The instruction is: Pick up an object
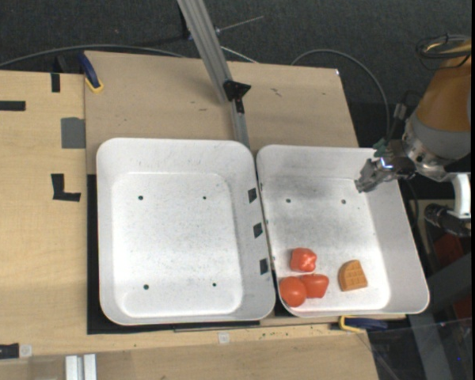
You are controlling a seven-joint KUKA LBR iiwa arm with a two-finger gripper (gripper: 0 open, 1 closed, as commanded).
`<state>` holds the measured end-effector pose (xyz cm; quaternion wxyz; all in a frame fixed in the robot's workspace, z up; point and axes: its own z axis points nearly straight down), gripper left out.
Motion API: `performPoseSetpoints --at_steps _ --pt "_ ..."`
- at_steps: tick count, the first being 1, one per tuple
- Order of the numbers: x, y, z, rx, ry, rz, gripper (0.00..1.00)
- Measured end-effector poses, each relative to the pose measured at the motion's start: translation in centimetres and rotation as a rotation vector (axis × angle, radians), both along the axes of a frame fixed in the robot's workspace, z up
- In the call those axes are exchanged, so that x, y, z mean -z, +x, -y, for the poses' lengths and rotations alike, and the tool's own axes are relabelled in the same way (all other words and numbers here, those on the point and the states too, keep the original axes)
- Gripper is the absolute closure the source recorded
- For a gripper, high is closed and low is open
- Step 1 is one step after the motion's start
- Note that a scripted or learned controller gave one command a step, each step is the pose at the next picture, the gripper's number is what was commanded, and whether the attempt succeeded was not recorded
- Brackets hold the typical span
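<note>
The gripper is seen at the far right edge of the right bin, up near its top corner. It is small, grey and blurry. How its tips are set cannot be told from this view. Nothing is seen held in it. It hangs over the bin's rim, well apart from the toys.

The arm comes in from the right. Its orange band is seen above the wrist. Part of the arm is cut off by the right edge of the view.

Four small things are seen near the front of the right bin. Three red pieces are bunched close together, touching or nearly touching. What they are is hard to make out. Just beside them, to the right, an orange-brown piece is seen, with a ridged look.

The left bin is set side by side with the right bin, and their rims meet in the middle. Both bins are white with dark specks. They are carried by a light wooden desk with black tape marks on its left part. A grey metal bar slants down from the top to the place where the bins meet.
</note>
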<state>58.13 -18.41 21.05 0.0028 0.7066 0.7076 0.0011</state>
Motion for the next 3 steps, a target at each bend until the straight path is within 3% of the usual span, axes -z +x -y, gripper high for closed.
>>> performPoseSetpoints --at_steps 1,3 --pt "-1.8 0.1 0.0 0.000 0.002 -0.004 1.00" --pt "-0.3 -1.2 -9.9 -0.005 0.004 -0.009 1.00"
